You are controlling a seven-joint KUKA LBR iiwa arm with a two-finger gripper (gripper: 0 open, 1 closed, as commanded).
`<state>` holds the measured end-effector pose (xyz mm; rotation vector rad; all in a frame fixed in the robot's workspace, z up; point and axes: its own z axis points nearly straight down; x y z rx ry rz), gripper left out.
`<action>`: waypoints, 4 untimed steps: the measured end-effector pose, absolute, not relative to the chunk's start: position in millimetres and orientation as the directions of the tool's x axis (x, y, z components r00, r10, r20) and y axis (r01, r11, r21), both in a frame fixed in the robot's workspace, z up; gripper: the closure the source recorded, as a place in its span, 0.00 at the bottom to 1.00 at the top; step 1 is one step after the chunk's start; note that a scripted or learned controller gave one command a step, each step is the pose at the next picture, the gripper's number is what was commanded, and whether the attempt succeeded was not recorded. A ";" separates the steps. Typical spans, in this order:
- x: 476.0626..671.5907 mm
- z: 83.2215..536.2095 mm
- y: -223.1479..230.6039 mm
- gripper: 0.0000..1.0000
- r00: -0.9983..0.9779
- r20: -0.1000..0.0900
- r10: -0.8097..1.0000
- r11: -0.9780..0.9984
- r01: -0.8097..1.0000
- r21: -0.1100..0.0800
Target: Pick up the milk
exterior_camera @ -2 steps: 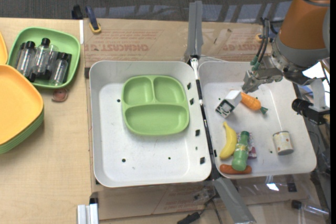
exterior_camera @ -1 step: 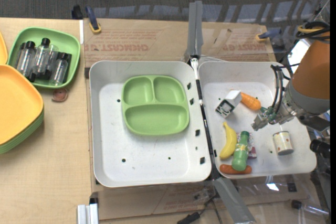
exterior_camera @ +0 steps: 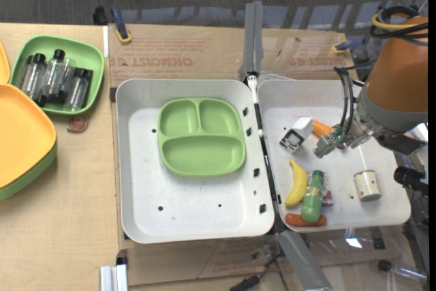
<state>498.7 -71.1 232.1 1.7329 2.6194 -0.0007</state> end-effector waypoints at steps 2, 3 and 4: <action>651.2 270.0 -78.4 1.00 -0.627 -0.004 0.779 0.627 0.779 0.001; 657.7 191.2 -52.1 1.00 -0.679 -0.001 0.734 0.679 0.734 0.000; 658.5 200.3 -52.8 1.00 -0.679 -0.004 0.734 0.679 0.734 0.001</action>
